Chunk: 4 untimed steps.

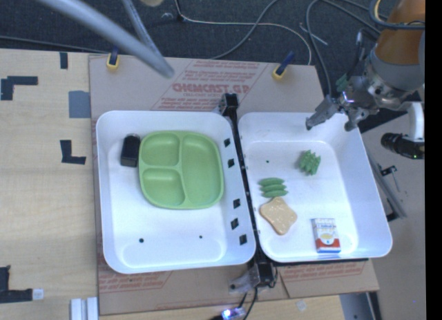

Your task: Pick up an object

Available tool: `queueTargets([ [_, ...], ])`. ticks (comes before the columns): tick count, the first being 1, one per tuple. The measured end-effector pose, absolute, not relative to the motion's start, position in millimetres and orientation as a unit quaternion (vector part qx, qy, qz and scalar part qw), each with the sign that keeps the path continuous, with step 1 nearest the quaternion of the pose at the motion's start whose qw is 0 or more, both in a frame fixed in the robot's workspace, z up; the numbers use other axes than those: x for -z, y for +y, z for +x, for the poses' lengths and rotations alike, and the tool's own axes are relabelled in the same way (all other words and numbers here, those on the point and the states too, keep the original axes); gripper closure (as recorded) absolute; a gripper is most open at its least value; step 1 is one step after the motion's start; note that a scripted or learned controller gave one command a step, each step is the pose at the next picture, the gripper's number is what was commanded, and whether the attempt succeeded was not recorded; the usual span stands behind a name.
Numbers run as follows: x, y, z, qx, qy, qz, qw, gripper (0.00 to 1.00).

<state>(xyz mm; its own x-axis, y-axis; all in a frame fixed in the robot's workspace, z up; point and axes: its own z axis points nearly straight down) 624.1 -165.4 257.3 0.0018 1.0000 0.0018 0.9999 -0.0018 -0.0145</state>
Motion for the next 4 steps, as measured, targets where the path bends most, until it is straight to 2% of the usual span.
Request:
queueTargets([
  [1, -266, -165, 626.2, -0.0007, -0.708, -0.707, 0.0, 0.0],
  [3, -154, -164, 629.7, -0.0023, -0.708, -0.706, 0.002, 0.0],
  [4, -96, -172, 630.5, -0.0006, -0.708, -0.706, -0.001, 0.0],
])
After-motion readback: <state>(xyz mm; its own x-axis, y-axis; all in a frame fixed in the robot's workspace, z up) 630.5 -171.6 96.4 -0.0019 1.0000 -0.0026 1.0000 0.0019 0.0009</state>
